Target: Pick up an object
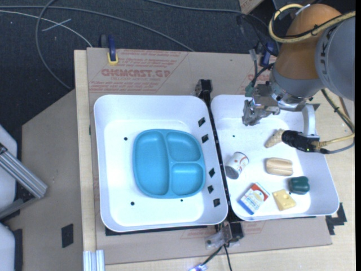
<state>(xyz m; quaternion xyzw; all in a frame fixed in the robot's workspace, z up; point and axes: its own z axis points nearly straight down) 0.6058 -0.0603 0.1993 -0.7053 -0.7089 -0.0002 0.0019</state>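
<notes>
Camera view shows me the gripper [252,116] over the back part of the right bin [225,109]; I cannot tell its state. Near the front lie a small cup [236,164], a beige block [278,166], a green piece [298,184] and a yellow piece [284,199].

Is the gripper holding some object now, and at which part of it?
Nothing is held: the gripper hangs over bare floor of the right bin.

Right bin [321,208] holds a small cup [236,164], tan loaf [279,166], green block [298,184], yellow wedge [284,199], carton [253,199].
</notes>
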